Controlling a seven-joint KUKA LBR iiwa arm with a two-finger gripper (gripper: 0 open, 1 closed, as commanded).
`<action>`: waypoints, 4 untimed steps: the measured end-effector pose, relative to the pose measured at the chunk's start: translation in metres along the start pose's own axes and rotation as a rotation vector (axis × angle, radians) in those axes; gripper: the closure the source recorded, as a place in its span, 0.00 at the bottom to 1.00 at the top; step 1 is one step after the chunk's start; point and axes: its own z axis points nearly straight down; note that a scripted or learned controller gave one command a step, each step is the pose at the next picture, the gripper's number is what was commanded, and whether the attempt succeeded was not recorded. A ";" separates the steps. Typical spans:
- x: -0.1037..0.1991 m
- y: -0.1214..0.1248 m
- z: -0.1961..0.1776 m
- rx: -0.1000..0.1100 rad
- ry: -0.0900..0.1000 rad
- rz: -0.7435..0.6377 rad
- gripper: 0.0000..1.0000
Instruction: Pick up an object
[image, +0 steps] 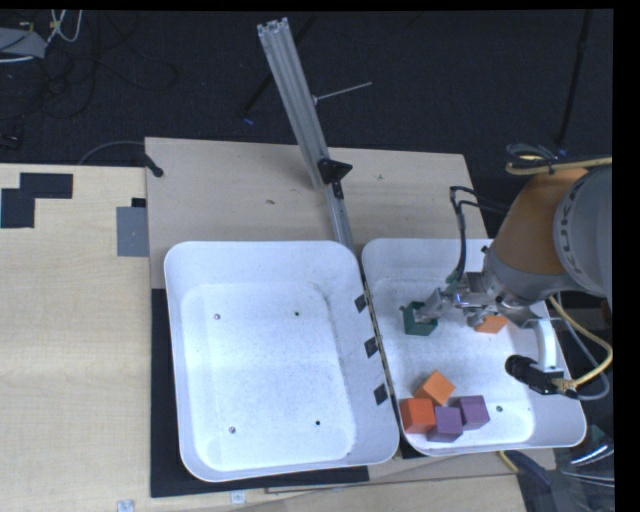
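While the gripper (432, 312) stands low over the right bin (420, 262), its jaws look slightly open around the dark green block (416, 320); whether they grip it, I cannot tell. It should close squarely, then lift straight up.

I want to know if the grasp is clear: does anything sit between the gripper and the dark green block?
Nothing visible does. The gripper is right at the dark green block in the right bin; the other blocks lie nearer the bin's front edge.
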 end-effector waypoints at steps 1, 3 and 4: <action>0.047 0.018 -0.010 0.023 0.007 -0.004 0.00; 0.043 0.026 -0.014 0.009 0.005 -0.006 1.00; 0.035 0.026 -0.016 0.005 -0.009 -0.003 0.00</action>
